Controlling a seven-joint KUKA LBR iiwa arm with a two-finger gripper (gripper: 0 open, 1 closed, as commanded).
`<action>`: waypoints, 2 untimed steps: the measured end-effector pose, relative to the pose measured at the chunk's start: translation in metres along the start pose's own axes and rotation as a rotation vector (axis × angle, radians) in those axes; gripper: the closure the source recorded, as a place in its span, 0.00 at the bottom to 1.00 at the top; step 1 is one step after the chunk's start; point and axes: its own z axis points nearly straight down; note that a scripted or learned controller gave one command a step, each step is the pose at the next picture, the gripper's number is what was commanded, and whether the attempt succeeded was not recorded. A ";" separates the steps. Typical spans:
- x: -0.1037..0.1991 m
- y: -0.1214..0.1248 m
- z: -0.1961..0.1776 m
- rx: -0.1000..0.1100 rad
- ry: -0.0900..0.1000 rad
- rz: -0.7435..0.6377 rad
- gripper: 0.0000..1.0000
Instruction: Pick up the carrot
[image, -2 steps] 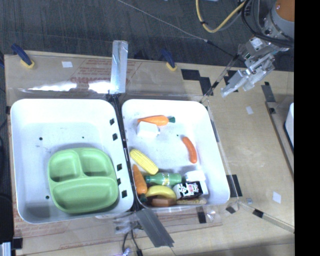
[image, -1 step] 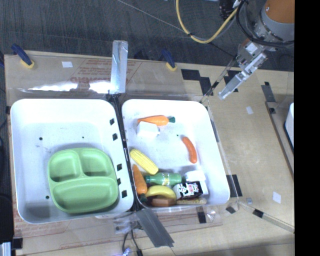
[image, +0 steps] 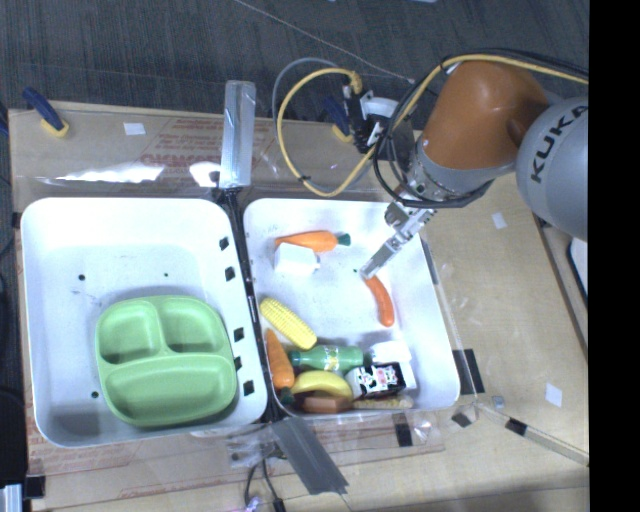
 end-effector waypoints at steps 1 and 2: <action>-0.015 0.006 0.081 0.005 0.006 -0.007 0.00; -0.082 -0.002 0.079 0.005 0.011 -0.258 0.00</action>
